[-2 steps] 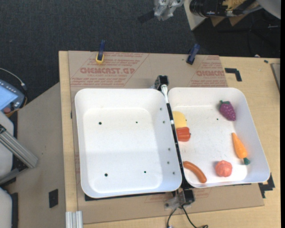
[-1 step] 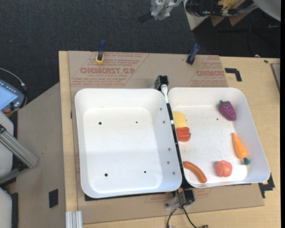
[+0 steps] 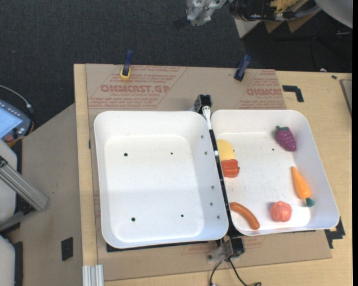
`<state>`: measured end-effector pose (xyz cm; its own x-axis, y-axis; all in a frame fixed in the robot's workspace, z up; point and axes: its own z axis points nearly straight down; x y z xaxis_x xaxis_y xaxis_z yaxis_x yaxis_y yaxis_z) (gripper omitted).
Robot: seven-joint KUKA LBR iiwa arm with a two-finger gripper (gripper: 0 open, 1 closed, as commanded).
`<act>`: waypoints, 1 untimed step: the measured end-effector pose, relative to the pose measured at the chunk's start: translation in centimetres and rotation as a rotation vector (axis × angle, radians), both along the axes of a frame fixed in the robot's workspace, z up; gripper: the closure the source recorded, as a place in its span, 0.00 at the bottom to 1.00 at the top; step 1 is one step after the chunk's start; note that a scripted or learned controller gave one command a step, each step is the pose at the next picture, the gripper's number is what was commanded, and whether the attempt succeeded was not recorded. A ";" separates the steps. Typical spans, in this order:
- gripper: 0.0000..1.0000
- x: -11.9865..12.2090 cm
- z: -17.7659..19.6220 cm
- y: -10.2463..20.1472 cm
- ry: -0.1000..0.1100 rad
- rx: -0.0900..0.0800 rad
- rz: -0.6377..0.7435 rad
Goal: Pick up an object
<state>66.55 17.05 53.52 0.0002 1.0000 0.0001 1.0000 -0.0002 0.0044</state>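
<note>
Brown board (image 3: 168, 84) | print "CHEMCAST" | gripper (image 3: 199, 12) | blurred, opening cannot be told

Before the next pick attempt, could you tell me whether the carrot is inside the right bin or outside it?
Inside. The carrot lies flat on the right bin floor, near its right wall.

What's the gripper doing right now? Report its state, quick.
Gripper: blurred at the top edge of the camera view, well above the two shallow white bins; whether it grips anything cannot be told.
</note>
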 end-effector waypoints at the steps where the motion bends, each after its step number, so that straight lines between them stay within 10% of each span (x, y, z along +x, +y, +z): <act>1: 1.00 0.0 0.0 0.8 0.000 0.000 0.000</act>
<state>66.60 17.84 53.52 0.0002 1.0000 0.0002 1.0000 -0.0002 0.0047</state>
